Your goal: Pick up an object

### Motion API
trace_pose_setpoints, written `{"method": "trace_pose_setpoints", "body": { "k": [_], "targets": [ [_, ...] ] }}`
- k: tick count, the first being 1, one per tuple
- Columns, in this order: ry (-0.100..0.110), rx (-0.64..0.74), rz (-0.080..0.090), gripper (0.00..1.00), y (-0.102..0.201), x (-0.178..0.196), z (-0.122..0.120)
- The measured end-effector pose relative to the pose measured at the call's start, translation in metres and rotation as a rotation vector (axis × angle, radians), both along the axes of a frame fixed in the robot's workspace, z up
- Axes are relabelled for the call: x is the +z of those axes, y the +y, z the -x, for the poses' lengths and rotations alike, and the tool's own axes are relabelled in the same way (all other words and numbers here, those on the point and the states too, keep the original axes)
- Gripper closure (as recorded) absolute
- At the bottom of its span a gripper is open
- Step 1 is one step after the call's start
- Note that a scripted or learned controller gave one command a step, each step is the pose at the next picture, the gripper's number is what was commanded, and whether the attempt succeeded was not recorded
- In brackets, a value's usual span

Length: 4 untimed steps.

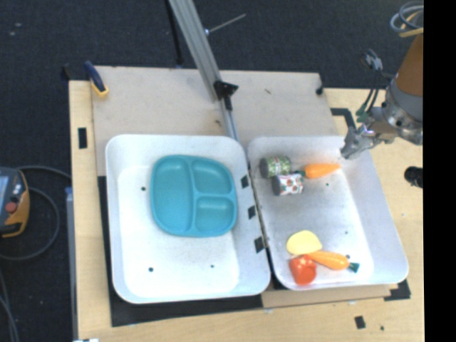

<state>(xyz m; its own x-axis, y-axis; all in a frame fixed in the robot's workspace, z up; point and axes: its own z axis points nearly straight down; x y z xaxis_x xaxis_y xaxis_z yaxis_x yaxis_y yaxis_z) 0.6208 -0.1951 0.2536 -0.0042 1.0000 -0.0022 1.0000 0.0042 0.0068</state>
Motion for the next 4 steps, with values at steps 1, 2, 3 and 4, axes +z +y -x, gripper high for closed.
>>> {"method": "trace_pose_setpoints", "body": {
  "k": [1,2,3,4],
  "targets": [
    [0.000,0.000,0.000,1.00,-0.001,0.046,-0.001],
    [0.007,0.001,-0.002,1.00,0.047,0.032,0.021],
    [0.005,0.002,-0.002,1.00,0.105,0.029,0.037],
    [0.005,0.004,-0.003,1.00,0.162,0.030,0.048]
  ]
}}
